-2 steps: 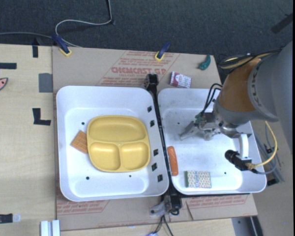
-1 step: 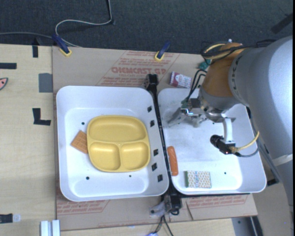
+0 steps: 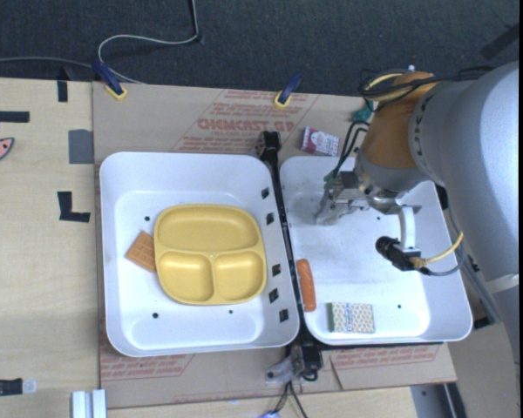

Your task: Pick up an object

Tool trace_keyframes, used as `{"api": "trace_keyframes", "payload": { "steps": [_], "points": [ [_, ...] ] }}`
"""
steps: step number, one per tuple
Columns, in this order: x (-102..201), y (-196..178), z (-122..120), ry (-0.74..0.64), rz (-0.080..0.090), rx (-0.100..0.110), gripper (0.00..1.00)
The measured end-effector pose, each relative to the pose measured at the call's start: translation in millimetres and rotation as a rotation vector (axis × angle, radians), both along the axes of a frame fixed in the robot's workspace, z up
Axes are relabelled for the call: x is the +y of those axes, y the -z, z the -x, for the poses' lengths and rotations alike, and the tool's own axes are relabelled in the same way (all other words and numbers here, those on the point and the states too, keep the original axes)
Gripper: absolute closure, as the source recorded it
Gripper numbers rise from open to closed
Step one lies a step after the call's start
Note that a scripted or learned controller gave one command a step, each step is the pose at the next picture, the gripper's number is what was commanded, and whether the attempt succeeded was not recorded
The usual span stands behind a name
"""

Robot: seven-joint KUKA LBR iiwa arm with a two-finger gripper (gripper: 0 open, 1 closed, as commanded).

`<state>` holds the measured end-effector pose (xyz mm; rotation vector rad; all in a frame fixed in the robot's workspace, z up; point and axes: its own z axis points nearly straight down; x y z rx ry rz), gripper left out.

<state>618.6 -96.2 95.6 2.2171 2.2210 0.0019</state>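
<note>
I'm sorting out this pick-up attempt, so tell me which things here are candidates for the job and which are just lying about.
For the job:
gripper
orange carrot-like piece
patterned packet
yellow divided tray
brown cracker-like piece

Lying about:
small wrapper on the cardboard
yellow clamps

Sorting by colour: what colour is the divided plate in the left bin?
Yellow; the divided plate shows plainly in the camera view.

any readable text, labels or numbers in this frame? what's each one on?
"CHEMCAST GP", red print on the cardboard sheet behind the bins; smaller red lines around it are too blurred to read.
Red print on the cardboard's front edge: too small to read.
Small packet behind the right bin: markings blurred.
Patterned card in the right bin: no legible text.
</note>
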Motion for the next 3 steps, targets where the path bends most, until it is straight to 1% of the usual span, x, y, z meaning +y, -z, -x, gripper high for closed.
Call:
{"api": "trace_keyframes", "payload": {
  "steps": [3],
  "points": [
    [1, -27, 1, -0.002, -0.002, 0.005, 1.0]
  ]
}}
